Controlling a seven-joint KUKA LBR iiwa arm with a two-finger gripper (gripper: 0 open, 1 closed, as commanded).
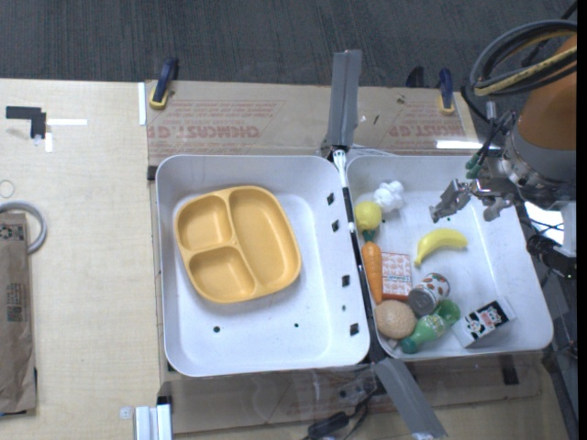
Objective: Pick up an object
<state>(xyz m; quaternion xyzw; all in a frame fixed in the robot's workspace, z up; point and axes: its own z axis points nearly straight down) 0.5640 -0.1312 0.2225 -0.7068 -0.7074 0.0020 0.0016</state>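
Below the hand (pixel 470 200), in the right white bin (pixel 523 337), lies a smooth curved yellow banana (pixel 441 243). Farther down sit a small printed carton (pixel 484 322), a metal can (pixel 428 295), a round tan bun (pixel 395 318) and a glossy green vegetable (pixel 429 328). Left of the hand rest a lumpy white item (pixel 390 195), a lemon (pixel 368 215) and a tapered orange carrot (pixel 371 269). Well left, a three-part yellow plastic plate (pixel 238 243) lies in the other bin (pixel 183 346). The hand hangs above the bin with its dark fingers spread, nothing between them.
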